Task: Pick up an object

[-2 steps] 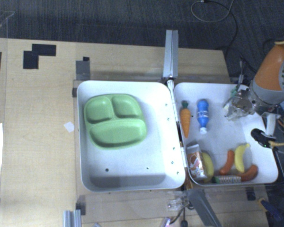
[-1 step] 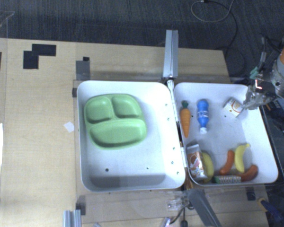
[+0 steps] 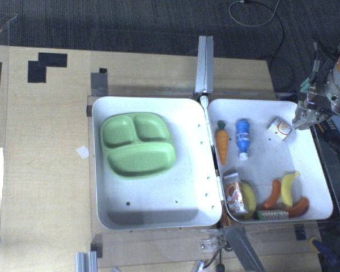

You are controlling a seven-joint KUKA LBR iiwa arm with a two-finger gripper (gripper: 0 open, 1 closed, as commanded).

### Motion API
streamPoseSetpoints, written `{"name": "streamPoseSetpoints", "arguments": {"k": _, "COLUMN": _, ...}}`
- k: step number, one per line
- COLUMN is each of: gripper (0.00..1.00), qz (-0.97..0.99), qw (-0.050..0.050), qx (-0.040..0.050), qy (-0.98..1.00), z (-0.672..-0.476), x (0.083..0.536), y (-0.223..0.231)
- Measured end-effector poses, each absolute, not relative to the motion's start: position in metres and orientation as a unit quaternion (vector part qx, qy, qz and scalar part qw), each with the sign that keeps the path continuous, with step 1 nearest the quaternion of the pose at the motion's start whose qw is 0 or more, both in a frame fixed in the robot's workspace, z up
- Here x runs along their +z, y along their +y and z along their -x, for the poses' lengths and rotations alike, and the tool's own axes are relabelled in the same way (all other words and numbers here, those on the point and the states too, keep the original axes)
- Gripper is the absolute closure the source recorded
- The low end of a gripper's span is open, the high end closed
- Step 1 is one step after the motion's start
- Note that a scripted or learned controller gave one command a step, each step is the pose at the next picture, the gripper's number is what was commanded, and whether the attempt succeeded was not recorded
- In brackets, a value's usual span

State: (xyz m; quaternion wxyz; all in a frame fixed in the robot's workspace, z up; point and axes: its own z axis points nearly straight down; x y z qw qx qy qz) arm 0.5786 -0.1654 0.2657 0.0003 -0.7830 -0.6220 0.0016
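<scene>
- Gripper (image 3: 302, 119) hangs at the far right edge of the right bin (image 3: 323, 180), at the end of the grey arm (image 3: 331, 92) that comes in from the right; whether it is open or closed cannot be told, and nothing is seen held in it.
- Just to its left, inside the bin near the far right corner, lies a small white carton (image 3: 279, 127), tilted; it is close to the gripper, but contact cannot be confirmed.
- Left of the carton, a blue bottle (image 3: 242, 138) lies lengthwise with its white cap toward the near side.
- Beside the bottle, along the bin's left wall, lies an orange carrot (image 3: 221, 145) with its green top pointing far.
- At the near left corner sit a small printed packet (image 3: 233, 193) and a yellow-green banana (image 3: 249, 198), touching.
- Toward the near right lie a yellow banana (image 3: 286, 188), an orange-red sausage-shaped piece (image 3: 271, 193) just left of it, a red piece (image 3: 298, 207) at the near wall, and a dark striped bar (image 3: 272, 215).
- In the left bin (image 3: 153, 214), a green divided tray (image 3: 137, 144) rests toward the far left.
- Both bins sit side by side on the pale wooden counter (image 3: 39, 169).
</scene>
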Motion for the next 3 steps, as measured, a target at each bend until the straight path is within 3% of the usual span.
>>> {"name": "streamPoseSetpoints", "arguments": {"k": 1, "gripper": 1.0, "qz": 0.794, "qw": 0.0, "qx": 0.001, "qy": -0.608, "z": -0.575, "x": 0.277, "y": -0.154}}
{"name": "streamPoseSetpoints", "arguments": {"k": 2, "gripper": 1.0, "qz": 0.79, "qw": 0.001, "qx": 0.0014, "qy": -0.613, "z": -0.528, "x": 0.243, "y": -0.136}}
{"name": "streamPoseSetpoints", "arguments": {"k": 3, "gripper": 1.0, "qz": 0.789, "qw": 0.002, "qx": 0.0025, "qy": -0.614, "z": -0.529, "x": 0.25, "y": -0.135}}
